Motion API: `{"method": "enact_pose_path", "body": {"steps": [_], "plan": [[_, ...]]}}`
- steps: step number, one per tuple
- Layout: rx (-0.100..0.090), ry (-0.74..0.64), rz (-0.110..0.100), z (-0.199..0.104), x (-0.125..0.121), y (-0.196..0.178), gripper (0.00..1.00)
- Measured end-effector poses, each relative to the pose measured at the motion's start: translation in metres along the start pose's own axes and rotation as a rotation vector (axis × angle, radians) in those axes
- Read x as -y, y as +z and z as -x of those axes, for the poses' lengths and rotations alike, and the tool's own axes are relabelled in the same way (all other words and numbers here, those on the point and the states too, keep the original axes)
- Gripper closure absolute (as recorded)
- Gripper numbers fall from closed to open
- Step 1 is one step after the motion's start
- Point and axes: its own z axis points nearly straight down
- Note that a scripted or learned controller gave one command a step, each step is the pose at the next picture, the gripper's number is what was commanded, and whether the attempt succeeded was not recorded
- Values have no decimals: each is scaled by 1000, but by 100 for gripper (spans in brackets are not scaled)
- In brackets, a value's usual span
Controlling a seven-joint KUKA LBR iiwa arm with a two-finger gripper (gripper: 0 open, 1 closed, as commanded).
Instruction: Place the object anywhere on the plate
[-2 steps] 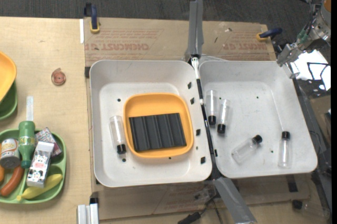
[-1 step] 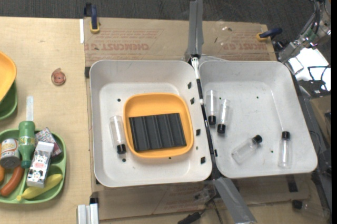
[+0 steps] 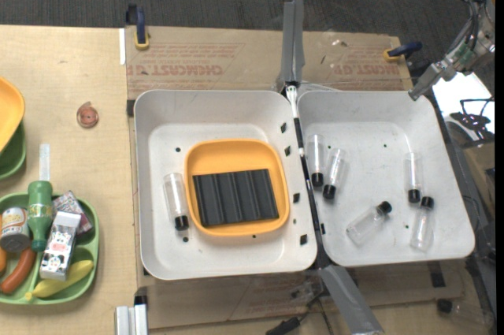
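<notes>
The arm waits off the tabletop's far right corner, and its tool [image 3: 429,81] hangs just past the far right corner of the right bin [image 3: 441,247]; whether it is spread or pressed together cannot be told from here. Nothing is picked yet, so the step in hand looks like the approach. Five small clear vials with black caps lie loose in the right bin: two [image 3: 323,166] near its left wall, one [image 3: 370,221] tilted toward the near edge, two [image 3: 417,199] by the right wall. A sixth vial [image 3: 176,199] lies in the left bin, just beside the orange plate's [image 3: 236,154] left edge, not on it. A dark ribbed pad [image 3: 235,196] covers the plate's middle. Next, the tool likely must drop over one vial, close across its narrow body and carry it left; round and smooth, it may roll.
</notes>
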Motion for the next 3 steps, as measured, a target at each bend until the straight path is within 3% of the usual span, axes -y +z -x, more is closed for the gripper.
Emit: {"method": "enact_pose_path", "body": {"steps": [1,2,3], "plan": [[-1,-7,-1,-1,0,9,0],[0,-10,1,0,0,-16,0],[-1,-48,-1,-1,-1,-10,0]]}}
